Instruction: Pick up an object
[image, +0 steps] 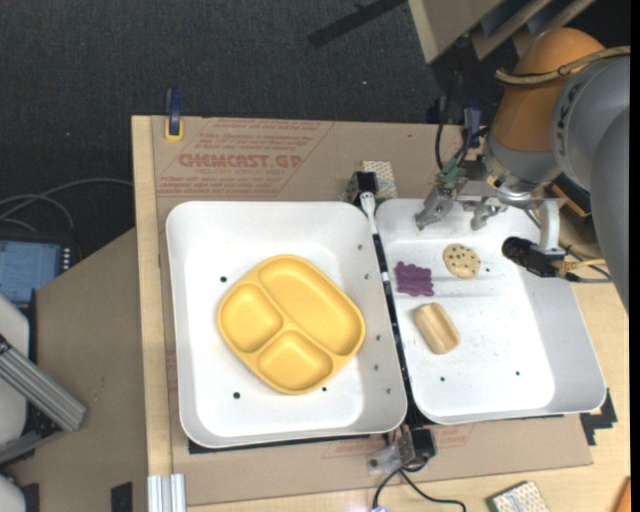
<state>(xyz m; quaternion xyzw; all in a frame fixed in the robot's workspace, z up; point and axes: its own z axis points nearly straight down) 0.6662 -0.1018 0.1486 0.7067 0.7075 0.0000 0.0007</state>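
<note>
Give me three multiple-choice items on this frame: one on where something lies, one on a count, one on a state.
1. Where does the yellow divided plate lie?
A. in the left bin
B. in the right bin
C. on the bare bench

2. How many loose items lie in the right bin?
A. one
B. three
C. five

3. What is the state of the pincer?
A. gripping the cookie
B. gripping the purple piece
C. holding nothing, at the far edge of the right bin

Answers:
1. A: the plate sits inside the left bin, near its middle.
2. B: a cookie, a purple piece and a tan block lie there.
3. C: all three items rest on the bin floor, apart from the pincer's fingers.
</note>
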